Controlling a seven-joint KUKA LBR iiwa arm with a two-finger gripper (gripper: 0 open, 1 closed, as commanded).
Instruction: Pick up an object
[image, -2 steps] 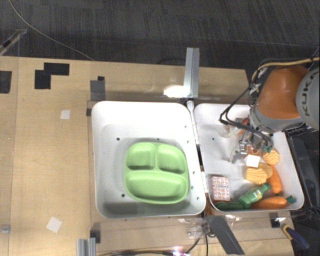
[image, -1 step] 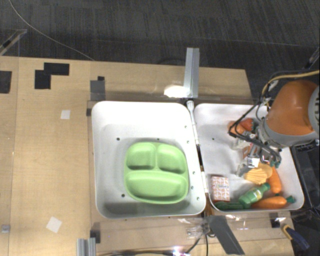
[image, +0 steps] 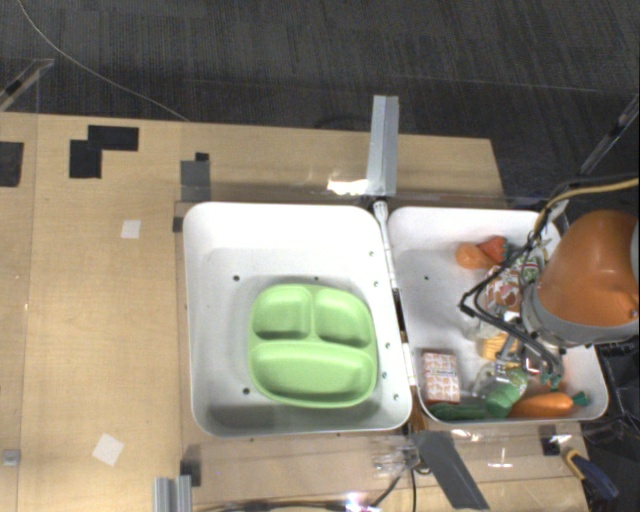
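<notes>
**Arm low over the right bin, reaching among the toy food**

The gripper (image: 508, 345) sits low in the right bin (image: 430, 260), under the orange band of the arm (image: 595, 270), with cables looped round the wrist. Whether it is spread wide, drawn narrow or closed on something I cannot tell; the wrist and wiring cover it from above.

Nearest the camera, just below the gripper along the bin's front wall, lie an orange carrot (image: 545, 404) and a dark green vegetable (image: 465, 408), end to end and close together. They have probably slid there because the bin's floor slopes to its walls, which makes them awkward to reach. To the gripper's left, also near the front, a small patterned box (image: 440, 375) lies flat and a little apart from the rest, so it looks the easiest to take cleanly. Right by the gripper a small yellow piece (image: 493, 346) shows; what it is I cannot make out.

Beyond the gripper, toward the far wall, an orange and red food piece (image: 480, 252) rests by itself.

Further to the gripper's left, in the left bin (image: 215, 300), a green divided tray (image: 312, 345) lies flat near the middle, well apart from the arm. The pick looks aimed at the crowded front corner, and nothing is visibly lifted yet.
</notes>
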